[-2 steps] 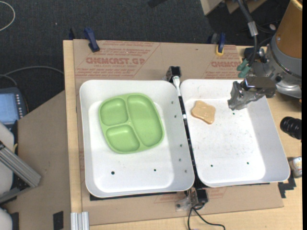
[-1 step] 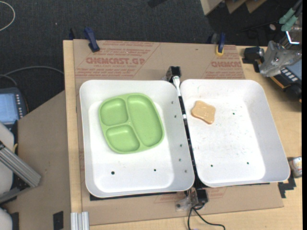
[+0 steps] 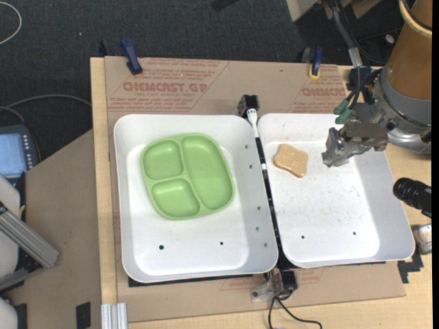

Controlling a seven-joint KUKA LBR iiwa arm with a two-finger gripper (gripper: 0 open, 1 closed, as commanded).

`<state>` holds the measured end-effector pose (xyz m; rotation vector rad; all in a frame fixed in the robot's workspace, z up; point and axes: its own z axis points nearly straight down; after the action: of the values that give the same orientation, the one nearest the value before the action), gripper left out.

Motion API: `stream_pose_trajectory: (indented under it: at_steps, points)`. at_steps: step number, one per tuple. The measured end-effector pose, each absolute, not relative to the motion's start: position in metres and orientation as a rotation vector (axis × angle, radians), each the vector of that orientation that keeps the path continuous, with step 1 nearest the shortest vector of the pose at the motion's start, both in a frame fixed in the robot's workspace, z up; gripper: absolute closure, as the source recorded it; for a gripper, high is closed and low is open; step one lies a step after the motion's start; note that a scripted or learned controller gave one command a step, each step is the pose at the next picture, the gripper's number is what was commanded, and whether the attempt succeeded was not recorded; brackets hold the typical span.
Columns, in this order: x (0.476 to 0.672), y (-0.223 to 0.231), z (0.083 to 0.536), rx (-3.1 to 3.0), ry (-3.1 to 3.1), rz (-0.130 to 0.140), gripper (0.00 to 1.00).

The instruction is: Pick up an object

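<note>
I see tool [image 3: 334,157] low over right bin [image 3: 329,232], near its back edge. Can't tell its state from this slant; nothing visible in its grip. Tan toast-shaped piece [image 3: 291,160] lies flat on right bin floor, just left of tool, apart from it. Green divided plate [image 3: 187,176] sits in left bin [image 3: 137,211], well left of tool. Both bins on cardboard-covered surface [image 3: 171,81].

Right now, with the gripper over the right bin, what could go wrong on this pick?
The gripper sits right of the toast, apart from it; a straight descent would likely miss. The toast looks flat and thin, so it may slide toward the bin's left wall instead of lifting.
</note>
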<state>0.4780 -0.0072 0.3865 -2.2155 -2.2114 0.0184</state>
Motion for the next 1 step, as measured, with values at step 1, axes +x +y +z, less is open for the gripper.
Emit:
stream_pose_trajectory:
  at_steps: [1]
  points:
    - [0.4784,0.0447,0.3283,-2.211,-2.222,0.009,1.0]
